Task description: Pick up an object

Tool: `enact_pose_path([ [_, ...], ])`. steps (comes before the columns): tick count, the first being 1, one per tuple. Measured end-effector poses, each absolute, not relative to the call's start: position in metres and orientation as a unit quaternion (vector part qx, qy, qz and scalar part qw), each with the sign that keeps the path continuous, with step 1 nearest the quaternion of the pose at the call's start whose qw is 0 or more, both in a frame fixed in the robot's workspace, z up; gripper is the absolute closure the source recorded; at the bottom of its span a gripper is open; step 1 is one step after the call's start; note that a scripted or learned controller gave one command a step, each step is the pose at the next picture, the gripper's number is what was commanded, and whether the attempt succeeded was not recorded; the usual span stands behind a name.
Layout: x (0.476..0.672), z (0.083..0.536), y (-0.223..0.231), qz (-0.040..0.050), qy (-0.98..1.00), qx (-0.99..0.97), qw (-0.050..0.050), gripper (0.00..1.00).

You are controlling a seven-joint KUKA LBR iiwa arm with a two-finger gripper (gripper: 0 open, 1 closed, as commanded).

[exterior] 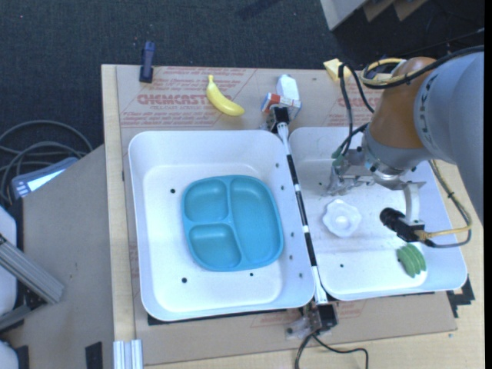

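Lying near the middle of the right-hand bin (369,283) is a small white object (340,217), pale and crumpled-looking, with nothing gripping it. The hand (344,177) hangs just beyond it, toward the bin's far wall, close to it but apart; whether the hand is released or clenched I cannot tell. A green object (411,258) lies nearer the same bin's front right corner. The left-hand bin (154,206) holds a blue divided plate (231,223). Behind the bins, a banana (222,98) rests on the surface (173,98).
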State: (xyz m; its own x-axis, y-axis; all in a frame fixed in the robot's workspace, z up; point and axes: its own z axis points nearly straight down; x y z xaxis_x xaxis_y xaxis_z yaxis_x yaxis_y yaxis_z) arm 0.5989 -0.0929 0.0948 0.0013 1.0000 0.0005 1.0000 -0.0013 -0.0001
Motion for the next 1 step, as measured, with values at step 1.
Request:
enact_pose_path([
  [1, 0.5992, 0.1047, -0.0930, -0.0005, -0.707, -0.708, -0.001, 1.00],
])
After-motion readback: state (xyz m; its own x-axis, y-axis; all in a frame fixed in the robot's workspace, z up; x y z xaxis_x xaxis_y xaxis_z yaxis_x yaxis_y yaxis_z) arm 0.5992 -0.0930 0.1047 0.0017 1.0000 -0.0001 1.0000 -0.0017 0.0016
